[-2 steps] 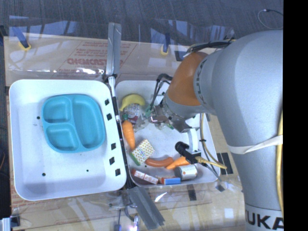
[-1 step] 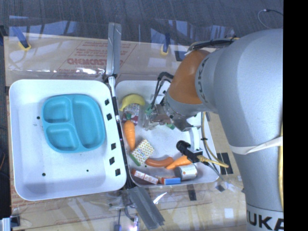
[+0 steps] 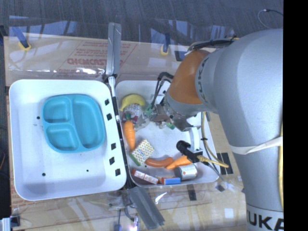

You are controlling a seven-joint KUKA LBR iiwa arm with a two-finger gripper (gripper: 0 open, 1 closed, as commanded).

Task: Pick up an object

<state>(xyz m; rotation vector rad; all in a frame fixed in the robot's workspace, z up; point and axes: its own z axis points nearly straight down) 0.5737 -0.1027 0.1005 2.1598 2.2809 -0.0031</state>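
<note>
My gripper hangs low over the upper middle of the right bin, under the orange-banded wrist. Just to its left lie a yellow round fruit and a small crinkled speckled item. Below those, an orange carrot lies along the bin's left wall. A patterned packet sits near the bin's middle. I see nothing clearly between the fingers.
Along the right bin's front lie a red-orange sausage, an orange piece, a silver can, a red bar and a small blue item. The left bin holds a blue compartment plate.
</note>
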